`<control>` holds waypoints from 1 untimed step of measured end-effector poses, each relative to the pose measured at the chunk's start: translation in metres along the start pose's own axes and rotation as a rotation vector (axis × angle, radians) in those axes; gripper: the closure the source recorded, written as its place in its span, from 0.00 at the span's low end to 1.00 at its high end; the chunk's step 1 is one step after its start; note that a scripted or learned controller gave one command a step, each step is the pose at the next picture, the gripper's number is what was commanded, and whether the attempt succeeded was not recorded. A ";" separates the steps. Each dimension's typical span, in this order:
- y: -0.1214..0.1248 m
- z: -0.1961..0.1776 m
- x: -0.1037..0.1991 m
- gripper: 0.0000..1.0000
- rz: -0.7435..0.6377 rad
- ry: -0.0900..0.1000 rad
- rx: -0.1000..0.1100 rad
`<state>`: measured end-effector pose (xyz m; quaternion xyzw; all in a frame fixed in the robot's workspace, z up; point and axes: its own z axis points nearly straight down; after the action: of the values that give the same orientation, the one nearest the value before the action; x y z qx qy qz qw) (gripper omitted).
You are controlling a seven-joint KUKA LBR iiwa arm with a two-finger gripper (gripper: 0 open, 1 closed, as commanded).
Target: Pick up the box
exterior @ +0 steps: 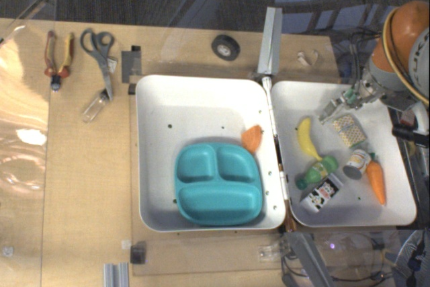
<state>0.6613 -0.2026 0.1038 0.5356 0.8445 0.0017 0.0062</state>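
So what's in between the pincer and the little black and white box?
In the camera view, the speckled packet and the can lie between the pincer and the box.

A teal divided tray (pixel 218 185) lies in the left bin (pixel 161 144), with an orange piece (pixel 252 138) just beside its upper right corner. The right bin (pixel 396 208) holds a banana (pixel 306 138), a green bottle (pixel 316 173), a small can (pixel 356 163) and a carrot (pixel 375 182). On the table (pixel 67 178) lie scissors (pixel 101 54), pliers (pixel 58 57) and a tape roll (pixel 226 47).
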 end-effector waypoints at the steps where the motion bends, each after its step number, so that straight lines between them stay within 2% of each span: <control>1: -0.023 0.017 0.008 0.00 -0.020 0.004 0.003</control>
<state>0.6372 -0.2049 0.0867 0.5271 0.8498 0.0013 0.0036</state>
